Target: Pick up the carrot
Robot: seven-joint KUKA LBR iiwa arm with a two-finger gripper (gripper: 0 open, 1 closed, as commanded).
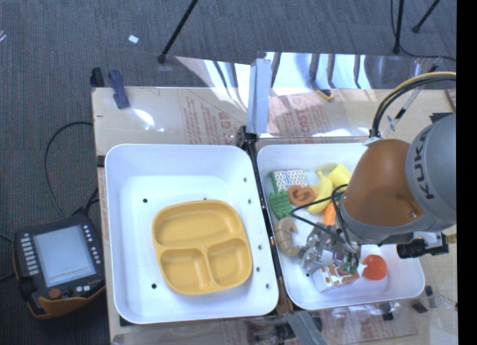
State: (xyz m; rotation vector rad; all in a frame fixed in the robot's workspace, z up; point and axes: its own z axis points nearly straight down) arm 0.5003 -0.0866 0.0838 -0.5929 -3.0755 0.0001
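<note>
On the cardboard-topped counter (186, 116) two shallow white plastic bins sit side by side: the left bin (127, 179) holds a yellow three-compartment plastic tray (201, 245), and the right bin (406, 280) holds a scatter of toy food under the grey arm with its orange band (380, 191). The metal two-finger pincer (328, 254) hangs low over the right bin's middle, though whether it is open, closed or gripping something cannot be told. The small orange carrot (329, 214) lies just above the pincer, partly hidden by the arm, beside a yellow banana (328, 183), with a red tomato-like piece (374, 267) to the pincer's right.
</note>
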